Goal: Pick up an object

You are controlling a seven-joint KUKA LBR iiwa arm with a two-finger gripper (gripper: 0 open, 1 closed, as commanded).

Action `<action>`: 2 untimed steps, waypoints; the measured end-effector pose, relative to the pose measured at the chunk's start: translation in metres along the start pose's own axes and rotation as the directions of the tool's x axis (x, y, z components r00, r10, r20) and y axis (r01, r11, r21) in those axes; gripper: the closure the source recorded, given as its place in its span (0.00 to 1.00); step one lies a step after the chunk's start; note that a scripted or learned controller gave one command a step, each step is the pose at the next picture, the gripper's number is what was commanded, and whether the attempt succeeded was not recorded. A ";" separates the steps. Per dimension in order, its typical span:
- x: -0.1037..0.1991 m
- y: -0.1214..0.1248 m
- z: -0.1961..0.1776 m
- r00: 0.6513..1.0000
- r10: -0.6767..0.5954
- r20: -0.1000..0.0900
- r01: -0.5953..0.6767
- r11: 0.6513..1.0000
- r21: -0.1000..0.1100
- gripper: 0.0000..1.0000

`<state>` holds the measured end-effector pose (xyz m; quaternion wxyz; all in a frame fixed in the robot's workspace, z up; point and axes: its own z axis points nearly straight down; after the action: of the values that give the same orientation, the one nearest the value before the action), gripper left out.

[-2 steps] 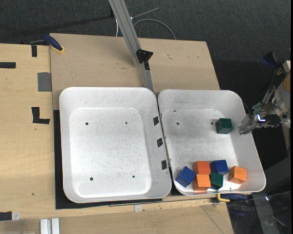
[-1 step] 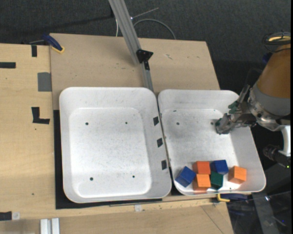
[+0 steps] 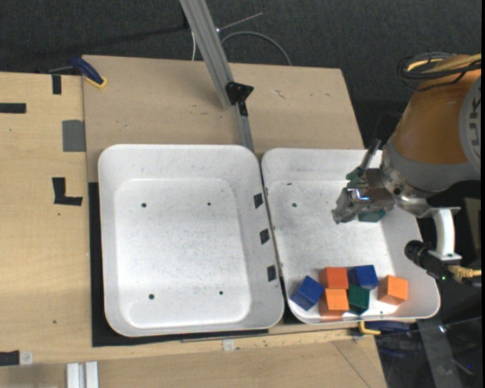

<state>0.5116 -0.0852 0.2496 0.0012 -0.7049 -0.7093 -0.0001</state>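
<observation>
Camera view: fixed above the bench, looking down at a slant; items are listed from the near edge outward, each placed relative to the right bin.
Block cluster: six small cubes lie against the near wall of the right bin, touching or nearly touching one another.
Blue block: nearest the bin's left corner, turned at an angle.
Orange blocks: one at the near wall, one just behind it, one at the right end of the cluster, slightly apart.
Green block: at the near wall, between the orange ones.
Second blue block: just behind the green one.
Handling, as judged: the cubes look rigid, light and smooth-faced, not fragile; flat opposite faces suit a two-finger pinch. The right-end orange cube offers the freest sides; the packed ones leave little finger room.
Gripper: over the middle of the right bin, well apart from the cluster; whether its fingers are spread or closed cannot be told, and no block is seen in them.
Left bin: beside the right bin, rims touching.
</observation>
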 end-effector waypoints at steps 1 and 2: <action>0.046 0.019 0.011 1.000 0.000 0.001 0.000 1.000 0.001 1.00; 0.100 0.026 0.004 1.000 -0.001 0.000 0.001 1.000 0.000 1.00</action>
<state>0.5368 0.0153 0.2461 0.0011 -0.7045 -0.7097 -0.0002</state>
